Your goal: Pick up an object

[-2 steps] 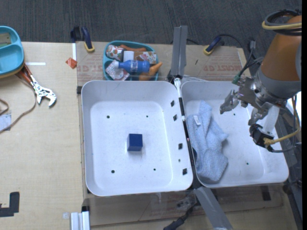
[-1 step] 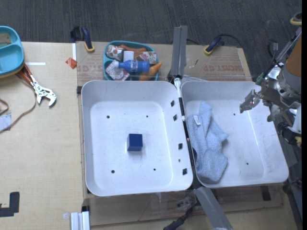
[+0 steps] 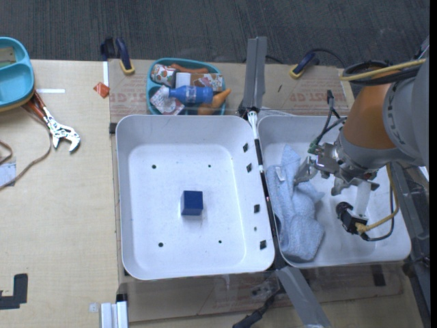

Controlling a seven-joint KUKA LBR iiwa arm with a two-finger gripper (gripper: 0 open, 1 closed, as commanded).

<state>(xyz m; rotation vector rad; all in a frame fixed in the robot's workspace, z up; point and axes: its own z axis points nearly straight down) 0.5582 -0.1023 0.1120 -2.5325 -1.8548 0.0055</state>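
The pincer (image 3: pixel 305 173) hangs low over the right bin (image 3: pixel 382 251), at the end of the grey arm (image 3: pixel 403 115) with its orange band, which reaches in from the right. Its tip sits at the upper edge of a crumpled pale blue cloth (image 3: pixel 297 210), touching it or just above it; from this slanted view I cannot tell which. Whether the pincer is apart or together is also unclear, because the wrist hardware and cables crowd around it. Nothing can be seen held in it.

The cloth lies bunched along the left side of the right bin, against the wall shared with the left bin (image 3: pixel 136 251). It is soft and heaped, so it probably offers folds to pinch, and the pincer seems placed to go for one of these.

The other candidate is a small blue cube (image 3: pixel 192 203), lying alone near the middle of the left bin, well apart from the pincer and across the dividing wall. It rests flat with open floor all round.

Beyond the bins, on the table (image 3: pixel 54 238), a teal bowl (image 3: pixel 186 87) of assorted small items sits just behind the left bin, and a wrench (image 3: pixel 58 132) lies far to the left.
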